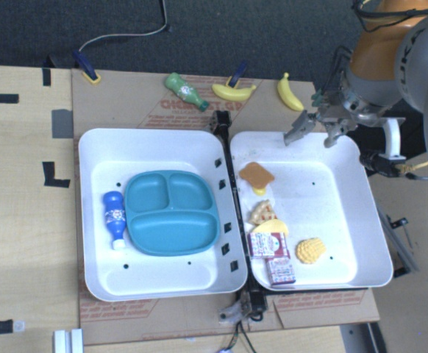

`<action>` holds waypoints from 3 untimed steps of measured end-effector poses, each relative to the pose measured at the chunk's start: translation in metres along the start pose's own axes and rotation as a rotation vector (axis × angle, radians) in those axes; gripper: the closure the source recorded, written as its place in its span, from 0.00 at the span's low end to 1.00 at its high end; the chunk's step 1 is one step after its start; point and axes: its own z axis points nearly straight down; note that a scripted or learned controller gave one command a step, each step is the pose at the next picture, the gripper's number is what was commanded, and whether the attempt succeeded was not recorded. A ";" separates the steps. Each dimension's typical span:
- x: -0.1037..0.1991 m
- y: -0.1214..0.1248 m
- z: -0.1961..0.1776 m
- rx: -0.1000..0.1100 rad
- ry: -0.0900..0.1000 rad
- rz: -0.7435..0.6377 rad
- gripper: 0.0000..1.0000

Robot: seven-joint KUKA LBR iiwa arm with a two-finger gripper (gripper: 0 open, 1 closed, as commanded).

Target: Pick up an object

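Spread wide and gripping nothing, the end effector (316, 131) hangs over the far rim of the right bin (346, 169), its two dark fingers splayed apart above bare white plastic. Nearest it within that bin lies a flat brown toy like a slice of toast (257, 174), toward the bin's left wall; further down the same wall sit a small pale waffle-like piece (262, 212), a yellow-and-red carton (268, 239), a second small red box (280, 271) and, to their right, a knobbly yellow corn piece (310, 251). All look like light, rigid moulded play food, likely smooth and apt to slip. The toast appears the closest candidate: thin and low, best pinched across its narrow width. The corn's ridged, rounded body should offer a surer hold. Left of the right bin, its twin (96, 168) carries a glossy blue divided plate (173, 212) and a blue bottle (113, 218). Beyond the bins, two yellow bananas (233, 91) and a green bottle (186, 91) rest on the counter (23, 190).
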 end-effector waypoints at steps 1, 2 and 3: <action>0.030 0.021 0.085 0.002 0.001 0.000 0.00; 0.030 0.009 0.146 -0.007 0.000 0.001 0.00; 0.034 -0.002 0.146 -0.007 -0.001 0.001 0.00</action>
